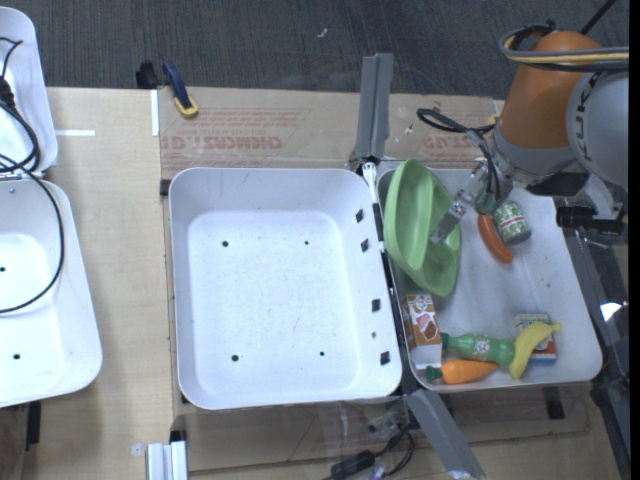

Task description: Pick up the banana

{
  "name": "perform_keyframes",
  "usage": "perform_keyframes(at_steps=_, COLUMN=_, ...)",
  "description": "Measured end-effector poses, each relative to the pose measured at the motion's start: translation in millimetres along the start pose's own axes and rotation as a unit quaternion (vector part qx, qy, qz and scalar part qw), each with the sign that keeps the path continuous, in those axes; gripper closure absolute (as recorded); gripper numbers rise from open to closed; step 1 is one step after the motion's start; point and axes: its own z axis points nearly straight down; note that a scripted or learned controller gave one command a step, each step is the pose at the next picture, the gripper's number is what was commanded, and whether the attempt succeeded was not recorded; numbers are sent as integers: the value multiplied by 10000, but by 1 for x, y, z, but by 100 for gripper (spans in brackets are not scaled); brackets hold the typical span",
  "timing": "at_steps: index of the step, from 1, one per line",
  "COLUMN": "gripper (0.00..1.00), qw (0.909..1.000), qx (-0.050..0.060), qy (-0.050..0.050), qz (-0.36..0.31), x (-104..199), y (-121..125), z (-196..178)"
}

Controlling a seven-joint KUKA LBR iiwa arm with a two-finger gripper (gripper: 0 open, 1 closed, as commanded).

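The yellow banana (527, 347) lies in the front right corner of the right bin (580, 298), resting partly on a small blue and red box (541, 347). My gripper (450, 220) hangs over the back middle of that bin, at the right rim of a tilted green bowl (420, 226). It is well behind and to the left of the banana, with nothing of the banana near it. The arm's orange band (545, 88) sits above it at the back right.
A small can (511, 222) and a red-orange sausage-like item (494, 238) lie just right of the gripper. A green bottle (478, 347), a carrot (466, 371) and a carton (422, 320) lie along the front. The left bin (200, 268) stands beside.
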Motion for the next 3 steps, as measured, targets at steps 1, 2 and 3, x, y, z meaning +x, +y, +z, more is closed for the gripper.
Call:
perform_keyframes(at_steps=1, gripper=0, qw=10000, qx=32, qy=-76, qz=-12, x=-2, y=2, z=23)
perform_keyframes(at_steps=2, gripper=0, qw=9975, qx=-27, qy=-14, qz=700, x=75, y=-50, z=-18)
perform_keyframes(at_steps=3, gripper=0, qw=9980, qx=-27, qy=-7, qz=635, x=98, y=-103, z=22)
